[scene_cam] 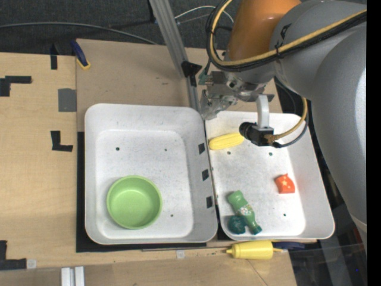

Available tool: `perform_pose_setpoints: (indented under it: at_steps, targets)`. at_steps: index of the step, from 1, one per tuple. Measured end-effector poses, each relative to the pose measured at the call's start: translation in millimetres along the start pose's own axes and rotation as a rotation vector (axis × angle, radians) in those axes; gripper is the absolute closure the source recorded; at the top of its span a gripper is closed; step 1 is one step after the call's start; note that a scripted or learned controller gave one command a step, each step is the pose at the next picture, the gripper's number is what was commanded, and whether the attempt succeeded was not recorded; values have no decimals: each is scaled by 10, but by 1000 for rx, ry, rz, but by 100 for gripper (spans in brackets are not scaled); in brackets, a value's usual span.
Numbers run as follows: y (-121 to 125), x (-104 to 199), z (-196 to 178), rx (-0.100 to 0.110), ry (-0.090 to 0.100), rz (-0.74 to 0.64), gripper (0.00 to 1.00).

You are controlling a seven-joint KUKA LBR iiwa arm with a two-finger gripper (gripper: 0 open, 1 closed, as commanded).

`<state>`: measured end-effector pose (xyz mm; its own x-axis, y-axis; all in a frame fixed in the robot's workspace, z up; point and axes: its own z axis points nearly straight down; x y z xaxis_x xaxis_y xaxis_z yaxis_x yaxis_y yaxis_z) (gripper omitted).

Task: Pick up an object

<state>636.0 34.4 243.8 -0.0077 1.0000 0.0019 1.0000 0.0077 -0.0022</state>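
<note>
Gripper [215,107] is seen at right white bin's [309,219] 11 o'clock corner, finger state can't be told; yellow corn-shaped toy [226,140] just beside; orange block [285,184], green bottle [244,212] inside; round green bowl [134,202] held in left white bin [119,118].

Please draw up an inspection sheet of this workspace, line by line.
Surface: bench bearing the left bin and the right bin, side by side.
Job's things: yellow corn-like piece, orange block and green bottle, all in the right bin.
Clutter: green bowl in the left bin; yellow object on the bench, outside the right bin's near edge.
Grippers: tool above the right bin's far left corner, beside the corn-like piece; finger state unclear.
Cables: black and yellow cable looping off the wrist.
Surroundings: black tape marks on the bench.
</note>
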Motion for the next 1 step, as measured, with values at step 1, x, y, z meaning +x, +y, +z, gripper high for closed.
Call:
perform_pose_setpoints:
  at_steps: [1]
  targets:
    - [-111, 456, -20, 1, -1, 1, 100]
